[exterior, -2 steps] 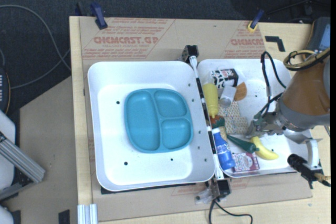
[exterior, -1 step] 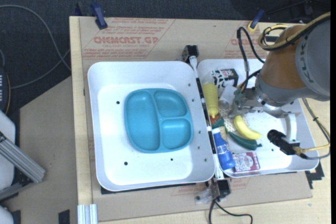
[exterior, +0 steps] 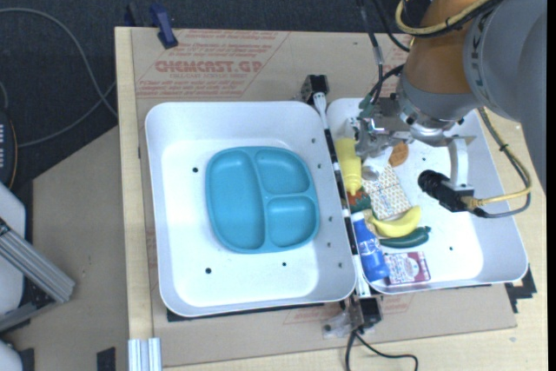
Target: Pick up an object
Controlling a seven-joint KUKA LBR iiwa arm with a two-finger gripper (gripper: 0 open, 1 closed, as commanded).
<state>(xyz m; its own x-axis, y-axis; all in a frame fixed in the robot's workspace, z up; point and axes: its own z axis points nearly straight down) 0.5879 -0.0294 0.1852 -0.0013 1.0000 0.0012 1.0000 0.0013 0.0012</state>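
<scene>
Arm [exterior: 486, 22]: cut off by the picture's right and top edges.
Right bin [exterior: 486, 261]: its far edge hidden under the arm's wrist.
Gripper [exterior: 375, 135]: finger state too small to tell.
Small packet [exterior: 408, 268]: print unreadable.
Brown item [exterior: 399, 155]: identity unclear.

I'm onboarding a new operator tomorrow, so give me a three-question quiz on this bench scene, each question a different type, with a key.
1. True or false: the blue three-compartment plastic plate lies in the left white bin.
2. Multiple choice: the yellow plastic banana lies in A) the left bin, B) the right white bin, C) on the cardboard sheet.
3. Fill in: the grey arm's gripper hangs over the ____ bin.

Key: 1 true; 2 B; 3 right.
</scene>
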